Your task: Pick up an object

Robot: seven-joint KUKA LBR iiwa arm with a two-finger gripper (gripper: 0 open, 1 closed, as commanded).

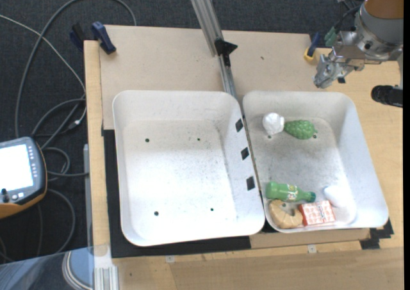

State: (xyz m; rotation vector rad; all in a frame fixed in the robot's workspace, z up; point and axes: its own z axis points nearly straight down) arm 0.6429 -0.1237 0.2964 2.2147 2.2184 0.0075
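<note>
Fingers of the gripper (325,76) point down above the far rim of the right bin (368,173), and I cannot tell whether they are spread or closed; nothing shows between them. Grey metal makes up the wrist, with an orange band above it at the top right corner.

Largest on the bench (160,58) are the two shallow white bins, both rounded at the corners and speckled with dark grit. The left bin (128,154) has a few small dark dots on its floor. A slim aluminium rail (204,13) runs down at a slant from the top edge and ends where the bins meet.

All the loose things lie in the right bin, well apart from the gripper. Near the far wall a bumpy green fruit-shaped toy (300,130) lies just beside a white crumpled lump (273,123). Along the near wall a green bottle (289,192) lies on its side, with a tan, bread-like round piece (284,214) under it and a red and white carton (318,213) just beside that. A pale rounded object (337,197) rests against the right wall, hard to make out against the white.

Off the bench at the left, a handheld pendant (19,173) with a pale screen lies among grey cables. A blue clamp (102,36) grips the far left corner.
</note>
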